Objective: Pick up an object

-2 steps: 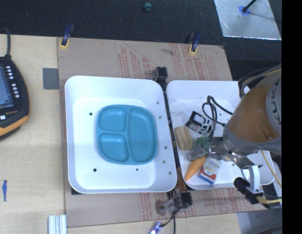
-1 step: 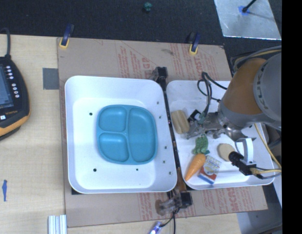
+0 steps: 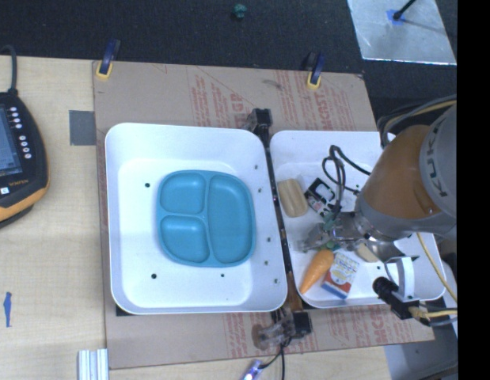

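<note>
The right bin holds several small things. A tan block lies by its left wall, and a small black-and-white piece sits just right of the block. An orange carrot lies near the front, beside a white, red and blue packet. A grey-green object rests in the middle. My gripper is low over the bin's middle, right against the grey-green object and above the carrot's top. The wrist hides its tips.
A blue divided plate lies in the left bin. An orange-and-black handheld pendant rests on the bench at the far left. The arm's orange band covers the right bin's right half.
</note>
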Robot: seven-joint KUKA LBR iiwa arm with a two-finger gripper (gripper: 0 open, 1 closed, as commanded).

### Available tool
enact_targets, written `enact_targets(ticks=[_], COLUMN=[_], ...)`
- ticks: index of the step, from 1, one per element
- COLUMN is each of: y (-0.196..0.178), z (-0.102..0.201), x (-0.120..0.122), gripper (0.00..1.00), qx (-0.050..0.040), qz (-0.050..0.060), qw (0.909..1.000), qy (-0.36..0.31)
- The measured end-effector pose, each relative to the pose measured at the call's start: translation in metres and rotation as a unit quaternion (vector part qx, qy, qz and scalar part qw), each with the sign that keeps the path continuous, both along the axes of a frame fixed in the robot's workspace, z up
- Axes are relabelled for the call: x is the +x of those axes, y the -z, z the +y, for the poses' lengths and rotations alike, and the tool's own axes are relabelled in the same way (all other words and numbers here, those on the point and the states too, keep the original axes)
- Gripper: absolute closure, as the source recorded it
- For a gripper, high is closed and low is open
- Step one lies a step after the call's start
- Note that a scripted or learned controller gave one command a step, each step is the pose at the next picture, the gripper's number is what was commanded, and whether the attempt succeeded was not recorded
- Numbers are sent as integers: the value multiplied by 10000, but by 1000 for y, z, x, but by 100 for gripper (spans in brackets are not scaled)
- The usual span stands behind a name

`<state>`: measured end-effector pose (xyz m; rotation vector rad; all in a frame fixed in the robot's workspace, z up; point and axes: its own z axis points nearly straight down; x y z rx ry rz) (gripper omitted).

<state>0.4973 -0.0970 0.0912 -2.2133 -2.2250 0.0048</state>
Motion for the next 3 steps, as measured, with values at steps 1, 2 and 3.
enact_targets(ticks=[1, 2, 3], y=[0, -10, -101], z=[-1, -2, 57], x=[-13, -12, 47], gripper=[0, 100, 100], qx=[4, -1, 4], qz=[1, 3, -14], qw=[10000, 10000, 10000], qy=[0, -16, 3])
